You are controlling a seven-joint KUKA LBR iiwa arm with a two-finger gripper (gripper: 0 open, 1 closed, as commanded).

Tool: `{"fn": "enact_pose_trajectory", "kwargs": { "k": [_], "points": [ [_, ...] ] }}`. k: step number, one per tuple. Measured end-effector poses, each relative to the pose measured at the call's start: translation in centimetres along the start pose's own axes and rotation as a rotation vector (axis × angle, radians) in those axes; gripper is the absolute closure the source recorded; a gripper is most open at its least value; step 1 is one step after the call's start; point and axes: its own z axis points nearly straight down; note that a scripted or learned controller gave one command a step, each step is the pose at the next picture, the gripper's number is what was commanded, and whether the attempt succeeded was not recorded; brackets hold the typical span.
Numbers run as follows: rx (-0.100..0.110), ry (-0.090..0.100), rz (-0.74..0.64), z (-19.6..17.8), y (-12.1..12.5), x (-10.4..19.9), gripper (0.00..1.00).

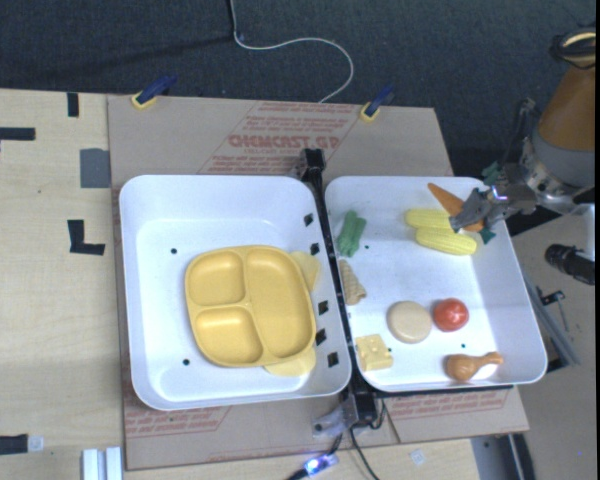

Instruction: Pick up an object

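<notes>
Take the corn in your right bin as the landmark. Your claw sits just right of it, over the carrot. Left of the corn lies the bean pod. In front of it sit bun, tomato, and drumstick. Far left, the tray lies in the left bin.

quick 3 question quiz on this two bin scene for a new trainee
1. True or false: the yellow divided plate lies in the left bin.
2. Which item lies nearest the pincer? A) corn cob B) red tomato C) chicken drumstick
3. Fill in: the green item lies in the right bin, close to its ____ wall.

Key: 1 true; 2 A; 3 left
</notes>
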Motion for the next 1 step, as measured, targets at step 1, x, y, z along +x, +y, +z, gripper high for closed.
{"fn": "enact_pose_trajectory", "kwargs": {
  "k": [1],
  "points": [
    [0.005, 0.002, 0.001, -0.12, 0.02, 0.04, 1.00]
  ]
}}
